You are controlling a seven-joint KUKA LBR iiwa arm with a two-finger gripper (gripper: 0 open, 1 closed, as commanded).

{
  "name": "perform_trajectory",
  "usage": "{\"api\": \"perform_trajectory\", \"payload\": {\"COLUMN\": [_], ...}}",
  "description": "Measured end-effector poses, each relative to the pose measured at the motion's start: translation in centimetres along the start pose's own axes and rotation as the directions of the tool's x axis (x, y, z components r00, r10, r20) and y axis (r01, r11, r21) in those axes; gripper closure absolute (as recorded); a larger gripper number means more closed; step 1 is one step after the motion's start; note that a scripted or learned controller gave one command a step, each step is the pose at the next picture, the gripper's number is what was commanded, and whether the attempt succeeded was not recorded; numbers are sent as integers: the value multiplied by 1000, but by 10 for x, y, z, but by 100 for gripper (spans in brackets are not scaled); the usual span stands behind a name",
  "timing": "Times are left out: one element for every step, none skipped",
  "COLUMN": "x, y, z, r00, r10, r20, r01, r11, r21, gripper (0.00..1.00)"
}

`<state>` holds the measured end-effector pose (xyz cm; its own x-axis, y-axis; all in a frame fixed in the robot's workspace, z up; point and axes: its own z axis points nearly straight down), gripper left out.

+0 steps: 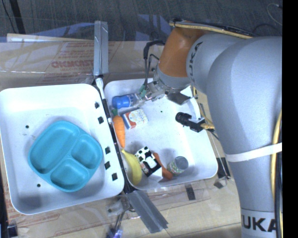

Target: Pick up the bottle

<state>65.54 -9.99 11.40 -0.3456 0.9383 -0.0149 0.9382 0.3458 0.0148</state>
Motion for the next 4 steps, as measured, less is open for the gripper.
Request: {"api": "perform_trajectory", "payload": {"x": [0, 0, 52, -1], "y": [0, 2, 22, -5], "z": [0, 16, -79, -3], "r00": [1000, 984, 1000, 991], "r10": [0, -177, 4, -135], "r20": [0, -16, -15, -18], "r01": [0, 177, -4, 135], "r11": [1000, 984, 1000, 991], "r21": [0, 14, 15, 15], "gripper": [0, 0, 0, 0]}}
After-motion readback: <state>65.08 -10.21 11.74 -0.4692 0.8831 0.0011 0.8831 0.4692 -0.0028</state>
